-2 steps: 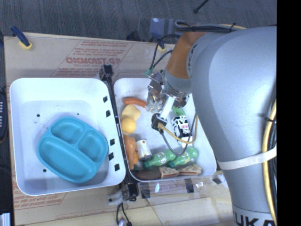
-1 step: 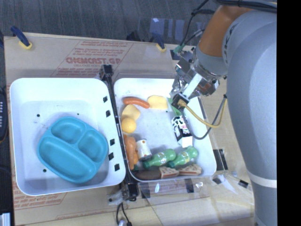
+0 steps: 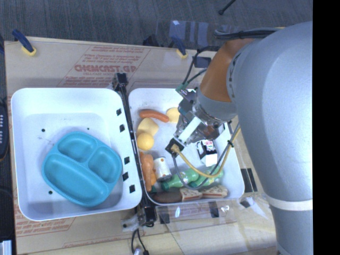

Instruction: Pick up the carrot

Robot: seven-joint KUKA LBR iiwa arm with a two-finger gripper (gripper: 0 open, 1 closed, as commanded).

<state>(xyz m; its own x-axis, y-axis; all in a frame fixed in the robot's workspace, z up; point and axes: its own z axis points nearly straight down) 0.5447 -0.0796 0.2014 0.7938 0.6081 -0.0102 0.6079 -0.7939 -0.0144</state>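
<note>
The carrot (image 3: 146,168) is an orange tapered piece lying lengthwise against the left wall of the right bin (image 3: 234,170), near its front. My gripper (image 3: 207,152) hangs low over the middle right of that bin, well to the right of the carrot and apart from it. The arm's big grey body covers the bin's right side and hides much of the gripper.
Crowded around the carrot are a yellow lemon (image 3: 145,141), a yellow fruit (image 3: 148,125), a white can (image 3: 161,168) and a green bottle (image 3: 185,180). An orange sausage (image 3: 154,115) lies at the back. The left bin (image 3: 21,142) holds a blue divided plate (image 3: 81,167).
</note>
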